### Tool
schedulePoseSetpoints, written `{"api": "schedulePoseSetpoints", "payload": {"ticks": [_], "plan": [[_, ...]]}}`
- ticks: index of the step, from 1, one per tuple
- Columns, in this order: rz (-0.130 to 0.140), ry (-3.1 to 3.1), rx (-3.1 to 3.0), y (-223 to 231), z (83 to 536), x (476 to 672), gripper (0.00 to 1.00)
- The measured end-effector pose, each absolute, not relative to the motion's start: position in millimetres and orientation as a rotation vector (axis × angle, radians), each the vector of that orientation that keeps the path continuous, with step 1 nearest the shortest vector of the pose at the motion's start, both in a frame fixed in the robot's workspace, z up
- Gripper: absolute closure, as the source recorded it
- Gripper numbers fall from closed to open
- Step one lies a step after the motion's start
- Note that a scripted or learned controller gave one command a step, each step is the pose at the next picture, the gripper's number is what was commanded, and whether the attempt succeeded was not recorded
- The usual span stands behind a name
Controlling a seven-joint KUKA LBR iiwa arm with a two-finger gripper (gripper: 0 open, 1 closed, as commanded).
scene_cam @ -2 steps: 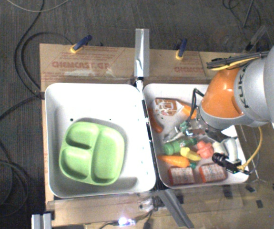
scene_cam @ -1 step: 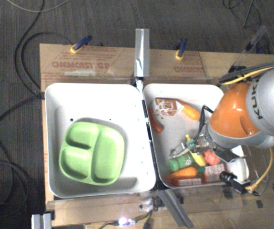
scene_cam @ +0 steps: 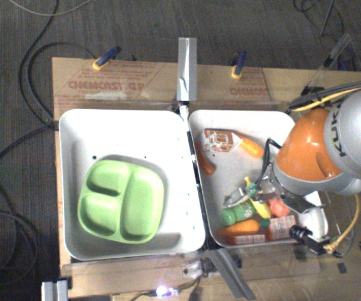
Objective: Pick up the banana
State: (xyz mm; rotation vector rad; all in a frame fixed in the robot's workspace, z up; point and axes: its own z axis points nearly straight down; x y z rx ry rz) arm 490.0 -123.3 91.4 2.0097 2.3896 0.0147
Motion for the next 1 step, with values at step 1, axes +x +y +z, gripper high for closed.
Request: {"api": "schedulePoseSetpoints", "payload": {"ticks": [1], "plan": [[0.016, 2.387, 2.009, -123.9, 101.1, 491.1, 1.00]]}}
